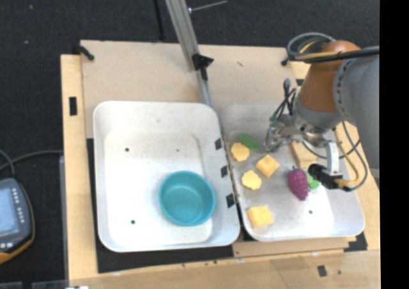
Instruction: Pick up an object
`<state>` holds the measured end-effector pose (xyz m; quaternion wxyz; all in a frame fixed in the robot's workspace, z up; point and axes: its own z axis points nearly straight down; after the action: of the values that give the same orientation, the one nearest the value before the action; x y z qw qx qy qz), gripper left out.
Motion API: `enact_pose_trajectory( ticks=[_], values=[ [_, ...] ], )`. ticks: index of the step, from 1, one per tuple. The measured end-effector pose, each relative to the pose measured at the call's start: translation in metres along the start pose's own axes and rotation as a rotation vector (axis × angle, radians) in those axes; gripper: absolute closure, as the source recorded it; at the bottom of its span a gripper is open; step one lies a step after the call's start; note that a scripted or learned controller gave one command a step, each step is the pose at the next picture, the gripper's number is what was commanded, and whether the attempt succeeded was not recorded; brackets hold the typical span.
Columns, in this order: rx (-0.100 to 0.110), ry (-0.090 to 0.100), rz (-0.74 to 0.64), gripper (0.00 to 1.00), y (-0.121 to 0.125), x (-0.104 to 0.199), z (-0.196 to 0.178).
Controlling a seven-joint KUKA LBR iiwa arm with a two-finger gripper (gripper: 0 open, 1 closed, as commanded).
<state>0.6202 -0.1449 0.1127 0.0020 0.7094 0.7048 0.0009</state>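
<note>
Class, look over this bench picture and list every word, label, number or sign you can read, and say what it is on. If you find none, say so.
None can be read.
The handheld device at the left edge has a screen, but whatever it shows is too small and blurred to read.
The blue bowl, the yellow pieces and both white bins carry no visible print.

I find no writing, label, brand or number that I can read anywhere here; the handheld device's screen [9,208] at the left is too blurred.
</note>
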Motion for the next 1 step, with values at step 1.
enact_pose_trajectory(
  ticks=[1],
  values=[
    [-0.004,0.000,-0.009,1.00,0.0097,0.0000,-0.0616]
  ],
)
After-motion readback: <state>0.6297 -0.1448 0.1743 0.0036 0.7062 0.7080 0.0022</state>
